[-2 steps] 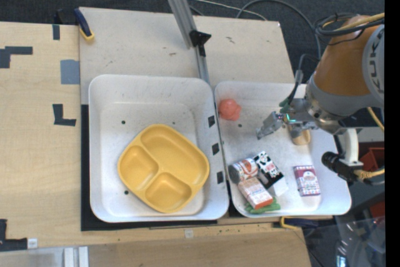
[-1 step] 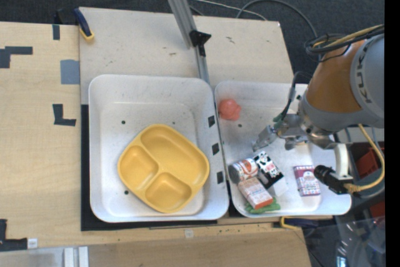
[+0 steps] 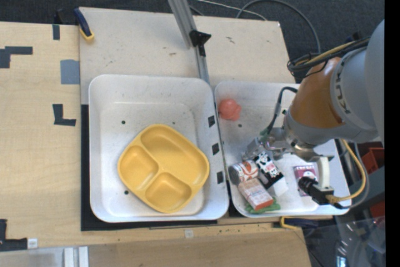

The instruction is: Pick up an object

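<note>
My gripper point(image 3: 264, 150) reaches down into the right bin point(image 3: 250, 94), low over a cluster of small items near the bin's front. Just below it lies a black-and-white patterned item point(image 3: 270, 170). Left of that item is a small can point(image 3: 242, 171) with a red and white label. An orange-red box point(image 3: 257, 195) rests against the front wall on something green point(image 3: 265, 208). A pink ball point(image 3: 230, 109) sits alone at the bin's back left. Nothing is visibly lifted.
The left bin point(image 3: 103, 134) holds a yellow divided plate point(image 3: 164, 167). A small magenta packet point(image 3: 304, 171) lies to the right of the cluster. A metal pole point(image 3: 181, 3) slants over the bench toward the wall between the bins.
</note>
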Motion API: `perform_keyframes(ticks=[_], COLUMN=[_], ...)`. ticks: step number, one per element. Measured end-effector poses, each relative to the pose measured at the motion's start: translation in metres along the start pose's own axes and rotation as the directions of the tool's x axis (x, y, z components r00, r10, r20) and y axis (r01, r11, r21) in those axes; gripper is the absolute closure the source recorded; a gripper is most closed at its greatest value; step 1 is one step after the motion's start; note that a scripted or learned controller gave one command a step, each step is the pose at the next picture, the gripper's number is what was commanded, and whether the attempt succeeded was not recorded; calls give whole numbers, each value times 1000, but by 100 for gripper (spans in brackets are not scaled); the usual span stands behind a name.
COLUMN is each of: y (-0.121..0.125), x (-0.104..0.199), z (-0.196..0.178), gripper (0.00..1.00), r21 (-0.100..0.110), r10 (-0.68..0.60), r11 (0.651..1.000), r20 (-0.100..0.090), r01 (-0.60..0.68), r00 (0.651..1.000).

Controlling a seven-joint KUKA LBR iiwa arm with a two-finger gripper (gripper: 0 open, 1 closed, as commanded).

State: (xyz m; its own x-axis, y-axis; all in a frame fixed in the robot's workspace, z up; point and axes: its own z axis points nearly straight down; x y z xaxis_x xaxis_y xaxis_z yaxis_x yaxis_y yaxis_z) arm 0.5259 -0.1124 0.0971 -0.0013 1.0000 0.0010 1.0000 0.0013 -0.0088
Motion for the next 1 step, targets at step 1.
perform_keyframes(ticks=[1], y=[0], x=[0], z=[8], gripper=[0], r21=[-8], r10=[0], r11=[1000], r20=[2], r01=[0], r00=[1000])
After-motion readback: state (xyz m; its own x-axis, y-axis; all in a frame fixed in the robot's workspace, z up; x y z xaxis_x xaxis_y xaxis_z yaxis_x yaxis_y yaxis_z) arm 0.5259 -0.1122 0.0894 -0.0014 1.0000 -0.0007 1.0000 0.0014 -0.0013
